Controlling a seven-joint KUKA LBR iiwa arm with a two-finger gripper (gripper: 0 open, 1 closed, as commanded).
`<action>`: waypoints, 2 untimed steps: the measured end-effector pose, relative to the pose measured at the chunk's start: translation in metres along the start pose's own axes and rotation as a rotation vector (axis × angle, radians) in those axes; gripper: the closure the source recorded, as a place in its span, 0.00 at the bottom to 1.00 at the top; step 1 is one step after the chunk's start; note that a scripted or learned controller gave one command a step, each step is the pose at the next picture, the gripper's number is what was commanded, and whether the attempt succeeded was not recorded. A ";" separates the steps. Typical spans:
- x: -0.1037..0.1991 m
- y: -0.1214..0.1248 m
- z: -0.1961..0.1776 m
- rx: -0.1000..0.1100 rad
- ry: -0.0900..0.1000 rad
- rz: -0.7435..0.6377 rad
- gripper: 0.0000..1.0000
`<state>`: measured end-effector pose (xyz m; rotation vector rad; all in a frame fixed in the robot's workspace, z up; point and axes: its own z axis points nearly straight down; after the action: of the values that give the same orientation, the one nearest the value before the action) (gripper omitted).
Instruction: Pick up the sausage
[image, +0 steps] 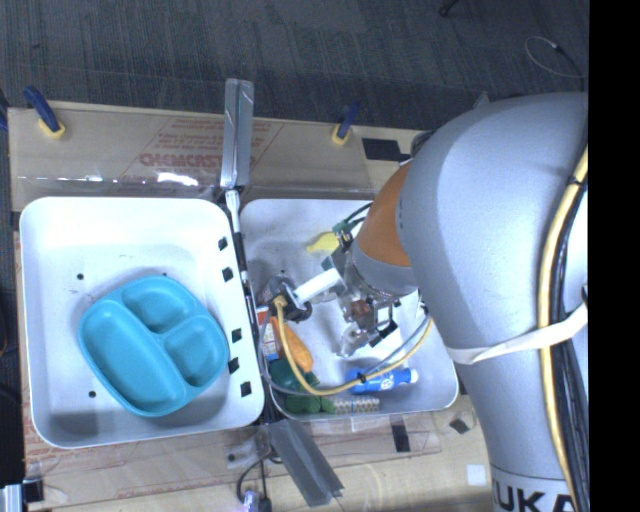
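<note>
In the right bin (262, 225), an orange-brown elongated piece that looks like the sausage (299, 354) lies near the left wall, partly crossed by a yellow cable. My gripper (356, 322) hangs over the middle of this bin, to the right of the sausage and apart from it. The bulky grey arm with its orange band (385, 235) covers the bin's right half. Nothing shows between the gripper's tips.
The left bin (60, 225) holds a blue divided plate (152, 343). Around the sausage lie a green piece (290, 379), a blue-and-white tube (386, 379), a yellow item (322, 241) and a red-labelled item (265, 328). A metal divider (236, 130) stands between the bins.
</note>
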<state>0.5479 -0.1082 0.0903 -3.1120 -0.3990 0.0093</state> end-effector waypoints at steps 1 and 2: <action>0.069 0.010 -0.002 -0.001 0.003 -0.152 0.00; 0.098 0.025 -0.002 -0.002 0.004 -0.048 0.00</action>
<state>0.6491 -0.1080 0.0919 -3.1027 -0.4743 0.0022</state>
